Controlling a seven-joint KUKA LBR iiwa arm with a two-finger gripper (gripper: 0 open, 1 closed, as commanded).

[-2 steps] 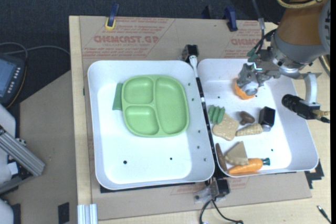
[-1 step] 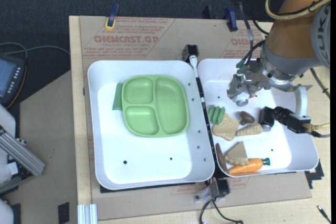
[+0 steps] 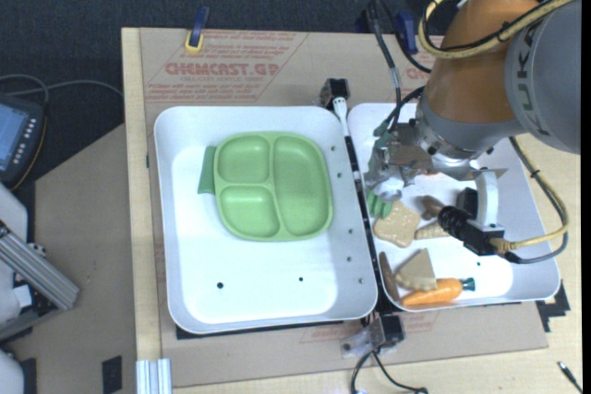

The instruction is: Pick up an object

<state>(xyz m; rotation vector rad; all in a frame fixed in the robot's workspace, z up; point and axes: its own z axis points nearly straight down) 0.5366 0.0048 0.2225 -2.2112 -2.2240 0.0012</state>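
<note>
We see two white bins side by side on the desk (image 3: 148, 69). The left bin (image 3: 185, 272) holds a green plate (image 3: 273, 185) with three compartments, lying flat in the bin's upper half; a darker green edge shows just beyond the plate's left rim. The rest of this bin's floor is bare white, with a few small dark specks near the bottom.

The right bin (image 3: 536, 272) is crowded. Along its left side we make out a tan cracker (image 3: 398, 225), a small green piece (image 3: 374, 201) just above it, a brownish wedge (image 3: 417, 267) below it, and an orange carrot (image 3: 434, 292) with a green tip lying near the bottom rim. A brown piece (image 3: 432, 207) lies to the right of the cracker, close to a black cable fitting (image 3: 469, 232).

The arm (image 3: 480, 60) comes in from the right and covers the upper half of this bin. The end effector (image 3: 392, 173) hangs low over the bin's upper left, just above the green piece and the cracker. We cannot tell how it is set, as the wrist hides it.

Free room is scarce on the right: the items sit close to the divider between the bins and to the bottom rim, some touching. The left bin offers wide open floor below the plate.

The carrot is smooth, bright orange and tapered, resting flat and roughly level with the rim.
</note>
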